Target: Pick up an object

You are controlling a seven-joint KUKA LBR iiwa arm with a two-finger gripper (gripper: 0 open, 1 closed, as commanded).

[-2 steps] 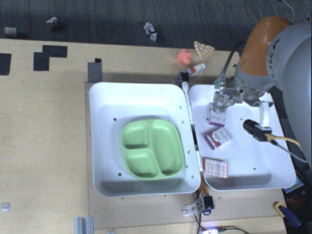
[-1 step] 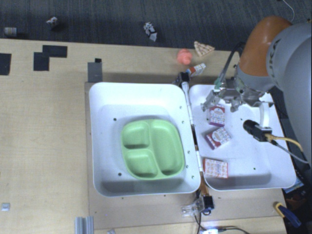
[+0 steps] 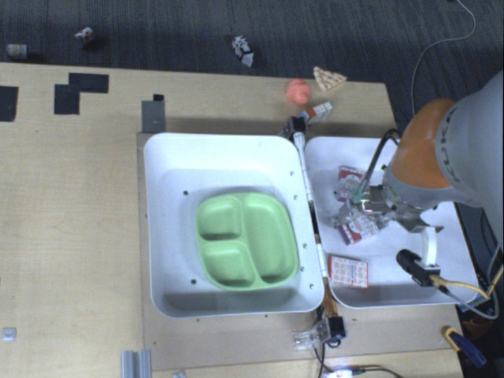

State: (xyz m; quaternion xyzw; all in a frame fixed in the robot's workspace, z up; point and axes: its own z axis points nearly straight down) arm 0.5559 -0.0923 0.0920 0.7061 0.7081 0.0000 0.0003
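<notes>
Hovering gripper (image 3: 352, 213), packet (image 3: 356, 227) just beneath

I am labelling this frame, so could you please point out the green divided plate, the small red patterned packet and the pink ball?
green divided plate (image 3: 246, 239), camera view, centre ridge.
small red patterned packet (image 3: 348, 272), camera view, middle of its face.
pink ball (image 3: 298, 91), camera view, its top.

I have one fixed camera above the bench (image 3: 71, 235), looking down at a slant on both white bins (image 3: 169, 172), with dark carpet (image 3: 197, 14) across the top of the frame. It sits far enough back to take in both bins whole, and the arm (image 3: 465, 148) enters from the right.
</notes>
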